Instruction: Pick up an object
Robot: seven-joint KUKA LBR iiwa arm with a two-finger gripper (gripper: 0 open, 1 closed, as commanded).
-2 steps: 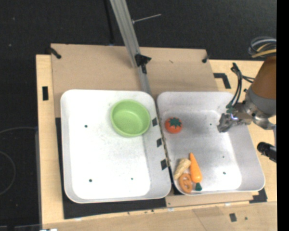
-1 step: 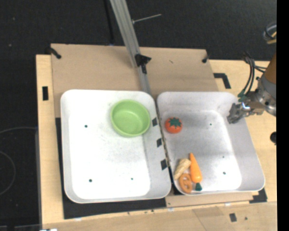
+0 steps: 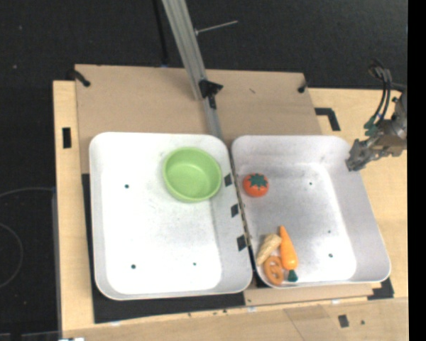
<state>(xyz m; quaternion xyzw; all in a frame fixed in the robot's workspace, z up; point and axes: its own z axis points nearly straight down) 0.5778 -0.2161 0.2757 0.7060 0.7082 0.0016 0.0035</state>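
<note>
Gripper (image 3: 358, 158) hangs at the right bin's (image 3: 355, 212) far right rim, grip state unclear; tomato (image 3: 255, 184) lies well to its left, carrot (image 3: 287, 248) nearer the front.

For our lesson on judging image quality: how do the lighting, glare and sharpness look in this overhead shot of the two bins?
Camera view: even, soft lighting with faint shadows; the right bin has a dull grey sheen, the left bin looks whiter; the whole picture is slightly soft, so the green bowl reads clearly, while the gripper at the right bin's edge is blurry.
</note>
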